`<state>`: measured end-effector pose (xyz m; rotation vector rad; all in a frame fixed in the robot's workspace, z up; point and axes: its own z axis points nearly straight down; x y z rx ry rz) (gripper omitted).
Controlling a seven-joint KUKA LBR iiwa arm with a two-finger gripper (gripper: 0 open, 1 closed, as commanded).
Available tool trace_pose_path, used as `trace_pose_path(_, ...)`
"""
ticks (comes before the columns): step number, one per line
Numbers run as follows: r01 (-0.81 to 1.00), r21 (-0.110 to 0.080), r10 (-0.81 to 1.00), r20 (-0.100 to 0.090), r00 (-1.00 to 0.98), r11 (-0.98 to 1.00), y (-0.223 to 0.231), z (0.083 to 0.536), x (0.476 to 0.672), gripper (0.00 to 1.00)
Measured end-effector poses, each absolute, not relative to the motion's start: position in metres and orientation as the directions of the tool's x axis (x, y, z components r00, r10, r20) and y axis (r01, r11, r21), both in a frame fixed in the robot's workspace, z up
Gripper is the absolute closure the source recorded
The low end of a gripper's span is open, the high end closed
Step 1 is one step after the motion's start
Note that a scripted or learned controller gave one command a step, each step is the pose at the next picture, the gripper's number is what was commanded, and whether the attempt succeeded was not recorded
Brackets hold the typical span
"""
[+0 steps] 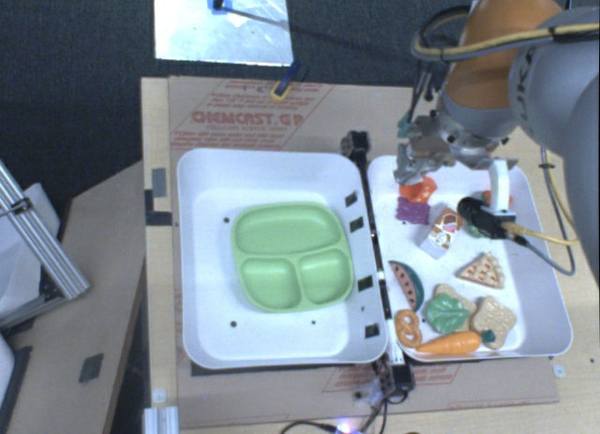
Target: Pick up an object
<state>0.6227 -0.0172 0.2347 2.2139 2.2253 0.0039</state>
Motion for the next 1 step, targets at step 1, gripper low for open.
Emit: trace_pose_path(1,1.000,0.003,1.000,-0.001,-0.005,0.005,-0.0197,0.2329,0.6270,1.00)
